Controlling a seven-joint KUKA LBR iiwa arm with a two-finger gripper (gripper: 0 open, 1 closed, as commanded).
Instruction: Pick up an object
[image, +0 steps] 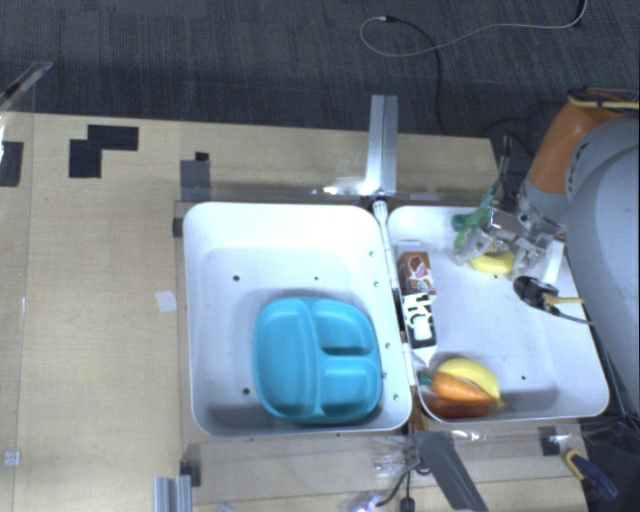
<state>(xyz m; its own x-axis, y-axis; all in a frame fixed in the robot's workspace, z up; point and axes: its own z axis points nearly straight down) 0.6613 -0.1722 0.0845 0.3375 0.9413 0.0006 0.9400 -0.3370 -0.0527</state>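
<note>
- Two shallow white bins are seen side by side on a wooden bench: the left bin (200, 300) and the right bin (560, 385)
- A blue divided tray (318, 360) is lying in the left bin, toward its near side
- The gripper (503, 240) is placed low over the far part of the right bin; whether it is wide or narrow cannot be told
- A small yellow object (490, 264) is seen just beneath the gripper, and a green object (467, 222) just beside it on the left; a grasp on either cannot be confirmed
- A brown packet (414, 271) and a black-and-white packet (421, 322) are lined along the right bin's left wall; their printing is too small to be read
- A yellow banana-like item (470, 375) is resting against an orange-red item (462, 397) in the near left corner of the right bin
</note>
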